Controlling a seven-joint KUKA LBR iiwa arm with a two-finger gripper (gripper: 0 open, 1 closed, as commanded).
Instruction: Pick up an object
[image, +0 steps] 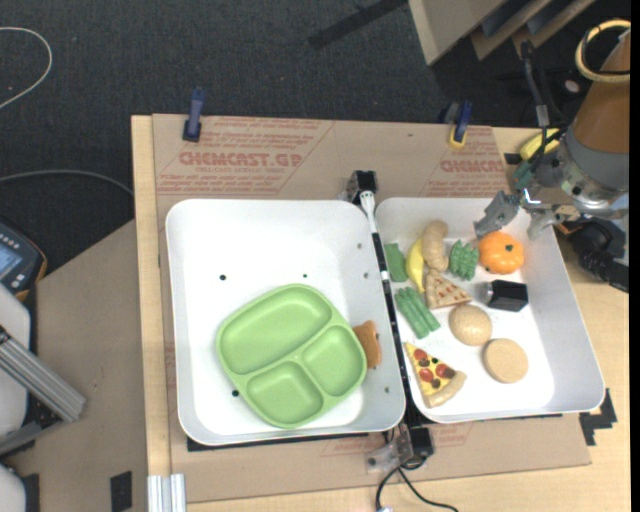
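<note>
From above, the tool (521, 213) hung released, fingers spread, over the far edge of the right bin (560, 385). The orange fruit (500, 253) lay in that bin just near of it, ungrasped.

One fixed camera, high above the bench (300, 140), looks down at a slant. Both white bins sit mid-frame: left bin (200, 240), right bin (560, 340). Dark floor shows beyond the far edge.
</note>
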